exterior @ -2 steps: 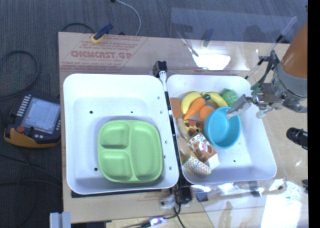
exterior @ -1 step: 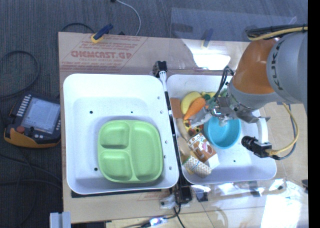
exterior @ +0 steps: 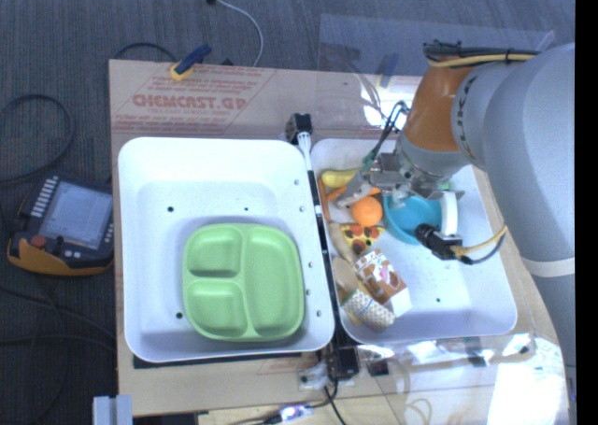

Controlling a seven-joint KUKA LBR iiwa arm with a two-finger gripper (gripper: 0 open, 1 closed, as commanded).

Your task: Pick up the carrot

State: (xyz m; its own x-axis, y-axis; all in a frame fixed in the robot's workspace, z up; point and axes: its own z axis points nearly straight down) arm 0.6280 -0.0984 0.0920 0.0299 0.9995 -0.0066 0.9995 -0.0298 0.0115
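Right now the end effector (exterior: 374, 188) is low in the right bin (exterior: 486, 306), at the bin's upper left where the toy food is crowded together. Its tip sits among the pieces, and the view is too coarse there to tell whether it is spread, closed, or gripping anything.

The carrot (exterior: 358, 192) appears to be the slim orange piece lying along the bin's left wall, just beside the tip; a yellow banana-like piece (exterior: 338, 177) lies above it and a round orange fruit (exterior: 368, 211) touches the cluster just below. A blue bowl (exterior: 411, 218) sits to the right of the fruit, partly under the wrist. Lower in the bin lie a small pizza-like piece (exterior: 356, 238) and a printed snack packet (exterior: 381, 281).

Judging by the arm's steep, bent-over pose, it reaches in that way to come down on the carrot from above, since neighbours hem it in on both sides. The tight packing is the risk: a grasp could close on the fruit or banana instead.

The left bin (exterior: 149, 171) holds a green divided plate (exterior: 245, 281), well apart from the work.
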